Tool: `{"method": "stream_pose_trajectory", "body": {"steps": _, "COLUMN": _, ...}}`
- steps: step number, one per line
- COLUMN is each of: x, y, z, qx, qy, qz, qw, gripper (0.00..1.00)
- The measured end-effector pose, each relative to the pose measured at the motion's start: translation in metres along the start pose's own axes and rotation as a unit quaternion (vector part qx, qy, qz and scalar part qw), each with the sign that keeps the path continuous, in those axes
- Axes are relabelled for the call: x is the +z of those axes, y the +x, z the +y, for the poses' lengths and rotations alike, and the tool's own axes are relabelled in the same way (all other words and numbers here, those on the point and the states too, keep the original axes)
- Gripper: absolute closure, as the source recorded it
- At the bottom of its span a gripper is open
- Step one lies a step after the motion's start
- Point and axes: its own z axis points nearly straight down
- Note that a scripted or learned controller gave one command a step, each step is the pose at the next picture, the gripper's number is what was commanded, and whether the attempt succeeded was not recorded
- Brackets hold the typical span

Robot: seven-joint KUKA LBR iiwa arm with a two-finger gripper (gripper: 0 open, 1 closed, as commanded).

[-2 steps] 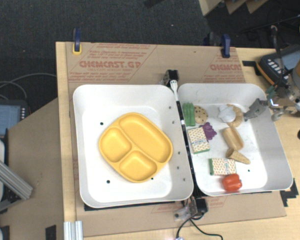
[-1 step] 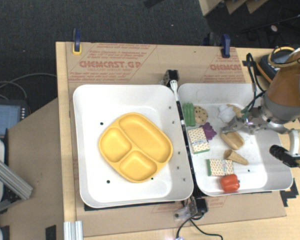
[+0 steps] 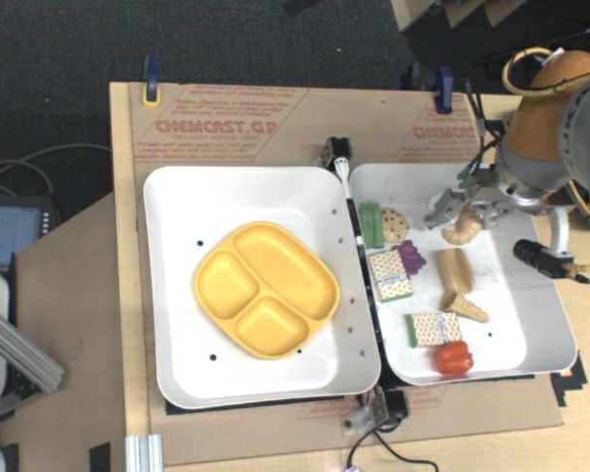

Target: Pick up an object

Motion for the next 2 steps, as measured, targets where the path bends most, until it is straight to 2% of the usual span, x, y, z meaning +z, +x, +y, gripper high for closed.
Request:
{"method": "stream_pose_trajectory", "body": {"steps": 1, "x": -0.010, "y": -0.004, "z": -0.006, "qx": 0.002, "qy": 0.010, "qz": 0.001, "qw": 0.9999, "gripper": 1.00}}
{"method": "stream_pose_trajectory", "body": {"steps": 2, "x": -0.121, "y": 0.088, "z": -0.013, "qx": -0.004, "qy": -0.014, "qz": 0.001, "qw": 0.9999, "gripper": 1.00}}
